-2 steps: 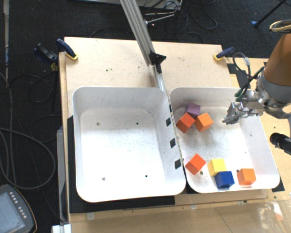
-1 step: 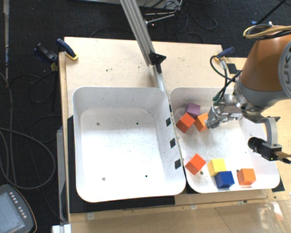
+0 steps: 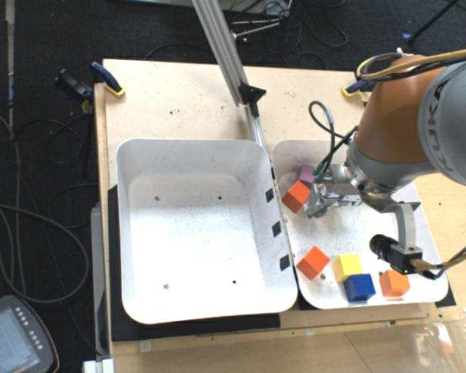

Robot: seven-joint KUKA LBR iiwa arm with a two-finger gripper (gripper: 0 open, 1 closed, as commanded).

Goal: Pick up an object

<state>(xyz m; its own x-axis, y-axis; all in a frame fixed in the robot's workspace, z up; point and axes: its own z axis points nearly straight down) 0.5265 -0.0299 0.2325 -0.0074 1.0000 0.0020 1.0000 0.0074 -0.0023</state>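
My gripper (image 3: 317, 202) hangs over the upper left part of the right bin (image 3: 429, 249), reaching in from the right. An orange cube (image 3: 296, 196) sits right against its left side, touching or nearly touching it. A pink block (image 3: 306, 174) lies just behind that cube, partly hidden by the gripper. Along the bin's front lie another orange cube (image 3: 313, 261), a yellow cube (image 3: 346, 267), a blue cube (image 3: 359, 287) and a third orange block (image 3: 394, 283).
The left bin (image 3: 194, 231) stands beside the right one, their rims meeting near the gripper. A slanted metal rail (image 3: 221, 45) runs from the back down to the bins' shared edge. The arm's grey and orange body (image 3: 408, 130) covers the right bin's back.
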